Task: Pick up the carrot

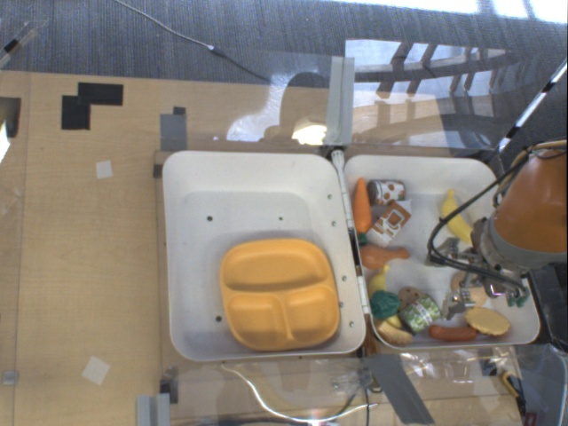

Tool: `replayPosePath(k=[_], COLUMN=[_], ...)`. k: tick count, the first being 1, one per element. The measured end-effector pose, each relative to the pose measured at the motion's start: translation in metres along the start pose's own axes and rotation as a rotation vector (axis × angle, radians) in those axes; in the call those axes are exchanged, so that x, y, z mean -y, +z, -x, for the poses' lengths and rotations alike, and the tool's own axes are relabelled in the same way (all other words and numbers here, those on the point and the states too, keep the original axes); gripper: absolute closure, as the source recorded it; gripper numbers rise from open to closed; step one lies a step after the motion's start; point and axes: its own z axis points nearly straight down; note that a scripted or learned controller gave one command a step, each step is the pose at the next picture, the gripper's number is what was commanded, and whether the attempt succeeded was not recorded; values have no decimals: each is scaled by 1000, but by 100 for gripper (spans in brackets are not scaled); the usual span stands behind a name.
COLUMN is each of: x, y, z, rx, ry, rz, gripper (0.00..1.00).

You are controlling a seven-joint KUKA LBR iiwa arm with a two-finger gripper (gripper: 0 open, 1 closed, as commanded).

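The carrot (361, 206) was seen lying lengthwise against the left wall of the right bin (486, 171), just beside the divider, probably where it had slid among the crowded toy food. The hand (468, 293) was held low over the bin's lower right part, near a sausage (451, 333) and a round biscuit (487, 321), well apart from the carrot. Whether it was spread or pressed together could not be told. A yellow divided tray (279, 292) was set in the left bin (204, 202).
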Motion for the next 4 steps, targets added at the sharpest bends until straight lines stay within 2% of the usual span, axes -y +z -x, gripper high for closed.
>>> replayPosePath(k=[1,2,3,4], x=[-1,34,35,18], y=[-12,-15,-104,-87], z=[3,5,51,45], rx=[6,-9,-5,-5], ry=[-8,-208,-848,-1384], rz=[-1,3,6,13], gripper=[100,100,100,100])
